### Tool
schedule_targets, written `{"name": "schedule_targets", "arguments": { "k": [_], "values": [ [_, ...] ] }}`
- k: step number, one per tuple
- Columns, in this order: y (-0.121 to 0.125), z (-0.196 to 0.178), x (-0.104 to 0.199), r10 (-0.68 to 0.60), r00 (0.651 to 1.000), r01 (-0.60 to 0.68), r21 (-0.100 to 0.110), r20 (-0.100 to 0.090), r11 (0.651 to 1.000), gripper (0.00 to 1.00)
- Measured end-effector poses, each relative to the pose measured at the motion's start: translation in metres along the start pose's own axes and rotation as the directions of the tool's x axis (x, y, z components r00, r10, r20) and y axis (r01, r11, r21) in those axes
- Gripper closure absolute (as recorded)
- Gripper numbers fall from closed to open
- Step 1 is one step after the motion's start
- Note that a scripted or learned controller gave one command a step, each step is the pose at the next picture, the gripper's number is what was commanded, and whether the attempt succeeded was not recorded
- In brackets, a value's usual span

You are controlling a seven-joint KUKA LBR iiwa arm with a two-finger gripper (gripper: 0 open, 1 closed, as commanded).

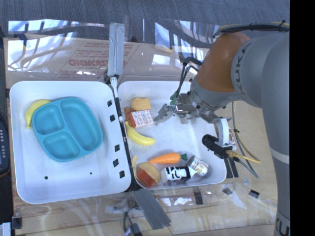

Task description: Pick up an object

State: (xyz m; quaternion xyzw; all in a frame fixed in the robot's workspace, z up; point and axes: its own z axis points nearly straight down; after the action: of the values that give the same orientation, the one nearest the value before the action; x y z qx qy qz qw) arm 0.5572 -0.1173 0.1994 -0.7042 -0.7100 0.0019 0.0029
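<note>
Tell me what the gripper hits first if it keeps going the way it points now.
The gripper points left across the right bin. First in line looks like the red-and-white box, beside the yellow block. Its height above them is unclear, so it may pass over.

Readable text, two spots. Arm: "KUKA" lettering on the grey housing next to the orange band, seen partly and at an angle. Clear panel behind the bins: reddish mirrored print, one larger line plus smaller lines above, too washed out by glare to read. Milk carton and can have printed graphics, illegible.
</note>
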Motion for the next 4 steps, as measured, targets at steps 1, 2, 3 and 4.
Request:
{"name": "schedule_targets", "arguments": {
  "k": [1, 2, 3, 4],
  "values": [
    [-0.078, 0.102, -0.025, -0.171, 0.985, 0.171, -0.004, -0.002, 0.985, 0.00],
    [-0.078, 0.109, 0.011, -0.156, 0.988, 0.156, -0.006, 0.000, 0.988, 0.00],
    [-0.079, 0.110, 0.010, -0.154, 0.988, 0.154, -0.006, 0.001, 0.988, 0.00],
    [0.030, 0.110, 0.020, -0.018, 1.000, 0.018, -0.002, 0.001, 1.000, 0.00]
  ]
}}
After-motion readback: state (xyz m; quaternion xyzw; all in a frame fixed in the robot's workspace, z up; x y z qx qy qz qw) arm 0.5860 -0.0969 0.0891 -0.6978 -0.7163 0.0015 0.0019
